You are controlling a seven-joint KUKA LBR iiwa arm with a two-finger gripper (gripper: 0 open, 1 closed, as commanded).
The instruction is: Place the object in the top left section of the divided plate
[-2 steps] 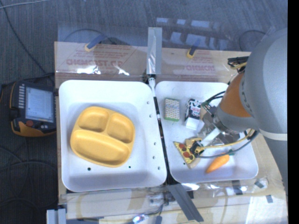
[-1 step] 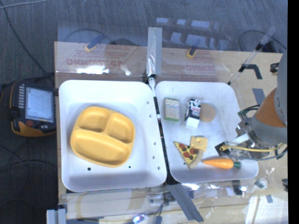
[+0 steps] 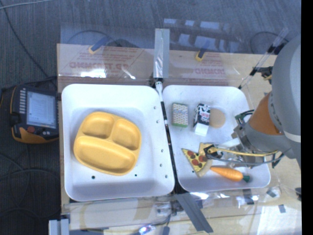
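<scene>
A yellow divided plate lies in the left bin, with two small sections at its far side and one long section at its near side; all three hold nothing. In the right bin a toy pizza slice lies near the front left. My gripper reaches in from the right and hovers over the slice's right edge. An orange toy carrot lies just in front of the gripper.
At the back of the right bin sit a greenish sponge block, a small black-and-white milk carton and a tan round cookie. A handheld pendant rests left of the left bin.
</scene>
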